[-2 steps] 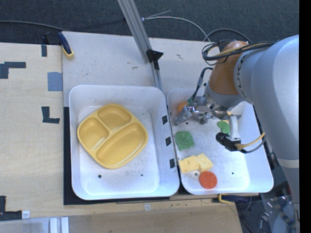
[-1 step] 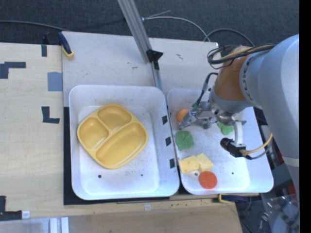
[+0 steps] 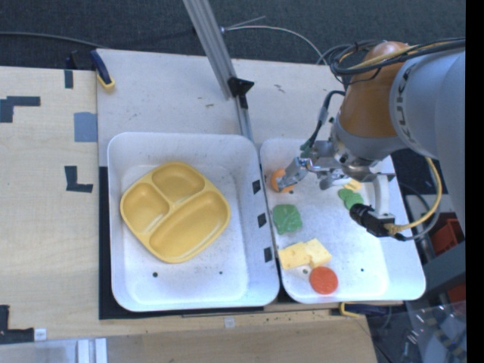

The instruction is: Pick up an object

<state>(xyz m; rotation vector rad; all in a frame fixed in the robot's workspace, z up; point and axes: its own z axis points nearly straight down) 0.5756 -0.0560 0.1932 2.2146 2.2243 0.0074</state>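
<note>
My gripper hangs low over the far part of the right bin, below the orange wrist band. A small orange object lies right at the gripper's left tip, near the bin's left wall; I cannot tell whether it is gripped or only touched. In front of it lies a green leafy piece. Nearer the front edge are a yellow cheese-like block and a round red piece. A small green item sits partly under the gripper's right side.
The left bin holds a yellow divided plate. A grey metal pole slants down to the bins' shared far corner. A black cable plug hangs off the wrist over the right bin.
</note>
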